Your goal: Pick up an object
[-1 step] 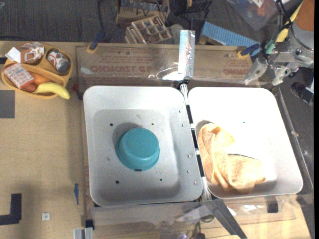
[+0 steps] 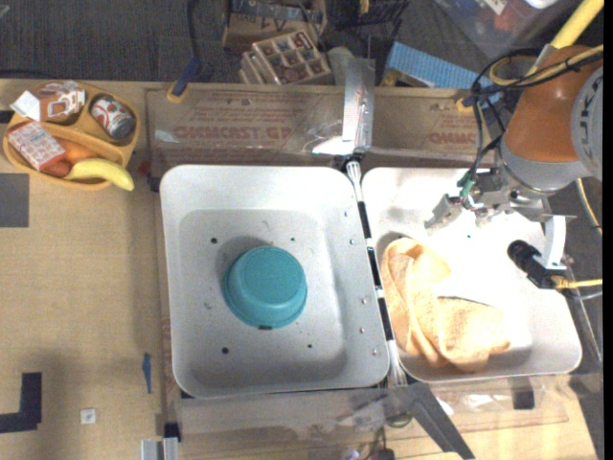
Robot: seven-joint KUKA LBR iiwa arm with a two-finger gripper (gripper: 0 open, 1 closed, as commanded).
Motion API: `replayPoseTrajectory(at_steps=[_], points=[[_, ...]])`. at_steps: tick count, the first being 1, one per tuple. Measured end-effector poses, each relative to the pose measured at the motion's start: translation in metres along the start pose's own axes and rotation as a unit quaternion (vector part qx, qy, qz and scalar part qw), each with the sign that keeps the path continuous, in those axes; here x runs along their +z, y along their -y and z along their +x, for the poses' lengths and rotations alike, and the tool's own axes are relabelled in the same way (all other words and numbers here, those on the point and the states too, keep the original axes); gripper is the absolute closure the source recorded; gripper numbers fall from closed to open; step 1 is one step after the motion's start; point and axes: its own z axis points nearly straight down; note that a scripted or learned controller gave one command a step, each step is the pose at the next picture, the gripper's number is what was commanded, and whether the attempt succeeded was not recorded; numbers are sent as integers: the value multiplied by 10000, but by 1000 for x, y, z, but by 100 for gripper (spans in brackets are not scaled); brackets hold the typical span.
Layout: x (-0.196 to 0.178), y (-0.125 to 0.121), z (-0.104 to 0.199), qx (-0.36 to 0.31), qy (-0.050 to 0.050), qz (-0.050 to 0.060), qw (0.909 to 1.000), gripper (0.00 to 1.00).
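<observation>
Two white bins are sitting side by side — the gripper (image 2: 458,206) is hovering over the right bin (image 2: 565,353), finger gap unreadable; the cloth (image 2: 441,305) is lying just below-left, long axis running toward lower right.

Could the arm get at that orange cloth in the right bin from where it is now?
Probably yes: the gripper hangs over the right bin, just above the orange cloth, and nothing lies between them.
</observation>
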Motion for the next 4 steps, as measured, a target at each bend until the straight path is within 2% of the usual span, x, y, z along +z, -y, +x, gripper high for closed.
replayPoseTrajectory(at_steps=[1,2,3,4], points=[[62,22,5,-327,6,-38,9995,0],[51,21,2,-298,9,-62,9995,100],[46,19,-10,-1189,9,-18,9929,100],[62,75,-31,-781,16,-39,9969,100]])
